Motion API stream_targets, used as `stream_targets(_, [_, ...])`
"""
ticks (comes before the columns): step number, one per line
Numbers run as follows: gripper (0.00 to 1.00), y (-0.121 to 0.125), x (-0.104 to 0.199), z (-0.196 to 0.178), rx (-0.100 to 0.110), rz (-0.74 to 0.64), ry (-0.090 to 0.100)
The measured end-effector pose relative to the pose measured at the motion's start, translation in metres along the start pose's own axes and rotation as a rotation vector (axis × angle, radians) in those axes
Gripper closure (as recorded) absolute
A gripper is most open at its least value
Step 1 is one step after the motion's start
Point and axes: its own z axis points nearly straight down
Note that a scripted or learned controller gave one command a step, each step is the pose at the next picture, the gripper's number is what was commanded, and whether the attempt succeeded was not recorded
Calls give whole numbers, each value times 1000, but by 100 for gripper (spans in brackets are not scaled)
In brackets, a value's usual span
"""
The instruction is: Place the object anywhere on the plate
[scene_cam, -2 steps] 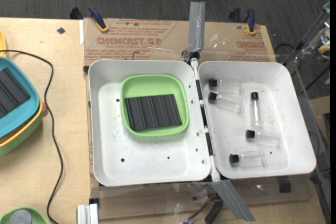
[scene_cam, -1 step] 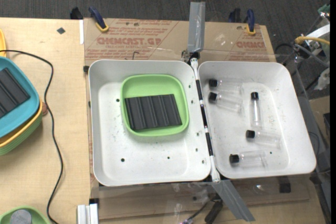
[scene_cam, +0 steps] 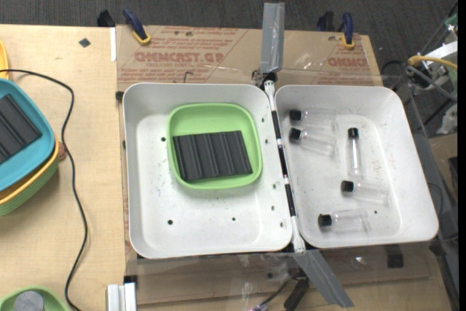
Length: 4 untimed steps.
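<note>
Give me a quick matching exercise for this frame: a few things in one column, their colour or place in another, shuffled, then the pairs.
Column one:
1. plate
2. ribbed pad
3. clear vials
4. clamps

Column two:
A. lying loose in the right bin
B. dark grey, resting on the plate
C. blue and yellow, gripping the cardboard behind the bins
D. light green, sitting in the left bin

Pairs: 1-D, 2-B, 3-A, 4-C

Yellow and white cables (scene_cam: pixel 431 63), whether the robot's is unclear.
</note>
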Motion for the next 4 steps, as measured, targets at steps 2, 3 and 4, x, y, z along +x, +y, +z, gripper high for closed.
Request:
stream_targets(2, [0,-5,-24,7,0,22,1])
stream_targets(3, [0,-6,-26,31,0,3,0])
stream_targets(4, [0,-12,-57,-12,-1,22,1])
